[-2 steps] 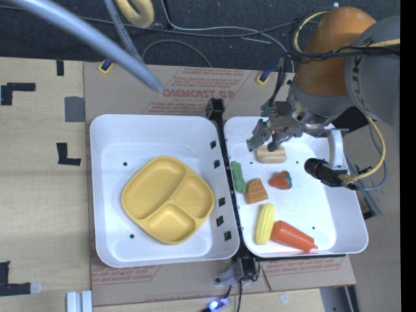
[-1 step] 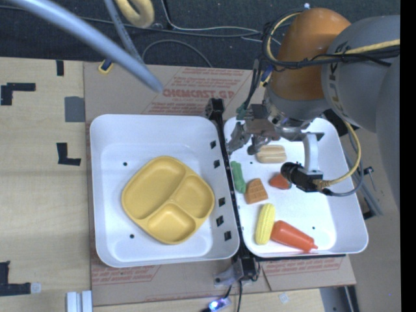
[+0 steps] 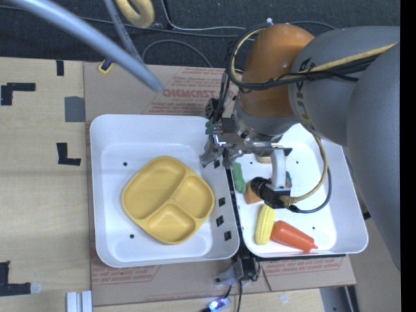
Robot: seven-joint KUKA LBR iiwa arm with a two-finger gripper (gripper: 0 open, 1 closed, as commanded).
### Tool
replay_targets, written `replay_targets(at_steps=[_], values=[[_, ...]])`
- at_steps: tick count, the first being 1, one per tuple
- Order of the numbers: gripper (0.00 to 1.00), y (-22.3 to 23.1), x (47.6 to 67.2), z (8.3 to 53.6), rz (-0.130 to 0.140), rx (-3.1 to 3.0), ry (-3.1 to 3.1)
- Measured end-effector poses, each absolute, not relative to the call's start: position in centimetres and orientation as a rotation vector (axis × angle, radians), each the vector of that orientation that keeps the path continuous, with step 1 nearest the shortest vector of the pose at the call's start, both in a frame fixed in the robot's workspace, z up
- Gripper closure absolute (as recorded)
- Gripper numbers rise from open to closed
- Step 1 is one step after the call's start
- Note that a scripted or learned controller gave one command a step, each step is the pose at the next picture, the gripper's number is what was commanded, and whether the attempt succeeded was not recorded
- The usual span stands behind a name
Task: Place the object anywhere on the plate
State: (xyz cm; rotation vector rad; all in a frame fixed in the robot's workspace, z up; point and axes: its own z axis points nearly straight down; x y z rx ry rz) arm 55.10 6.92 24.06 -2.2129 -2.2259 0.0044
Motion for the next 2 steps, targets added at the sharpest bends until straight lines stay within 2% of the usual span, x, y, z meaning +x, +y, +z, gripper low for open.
replay_targets(at_steps=[1,2], values=[[1.0,12.5,53.9,24.3,0.001,-2.212,-2.228],[1.0,17.1,51.6,22.6,0.006,-2.213,-2.226]])
